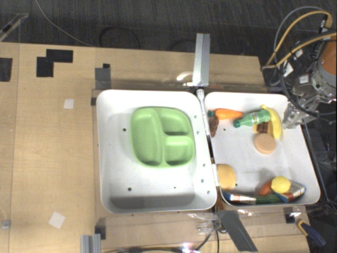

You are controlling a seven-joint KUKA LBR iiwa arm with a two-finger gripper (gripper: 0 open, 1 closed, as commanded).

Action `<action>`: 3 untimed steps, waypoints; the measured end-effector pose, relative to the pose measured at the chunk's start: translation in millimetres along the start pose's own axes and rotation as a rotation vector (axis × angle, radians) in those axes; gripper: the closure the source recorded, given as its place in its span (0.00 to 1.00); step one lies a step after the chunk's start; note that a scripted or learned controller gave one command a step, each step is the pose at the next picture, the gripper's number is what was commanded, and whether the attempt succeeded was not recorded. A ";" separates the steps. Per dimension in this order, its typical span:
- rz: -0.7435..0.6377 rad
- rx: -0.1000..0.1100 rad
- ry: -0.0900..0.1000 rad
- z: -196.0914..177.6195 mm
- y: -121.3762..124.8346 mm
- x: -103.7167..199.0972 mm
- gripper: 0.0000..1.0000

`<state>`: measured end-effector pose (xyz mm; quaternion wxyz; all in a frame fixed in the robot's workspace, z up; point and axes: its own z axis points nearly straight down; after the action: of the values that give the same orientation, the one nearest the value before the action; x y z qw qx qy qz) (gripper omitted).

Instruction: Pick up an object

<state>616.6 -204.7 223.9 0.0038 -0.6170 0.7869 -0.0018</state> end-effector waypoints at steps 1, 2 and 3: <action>-0.127 0.005 0.000 -40.9 -52.8 -16.1 1.00; -0.384 0.001 -0.001 -11.9 -52.3 -13.9 1.00; -0.383 0.001 -0.001 -12.3 -52.5 -13.7 0.00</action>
<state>670.7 -203.9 236.6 0.0042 -0.7556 0.6550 -0.0028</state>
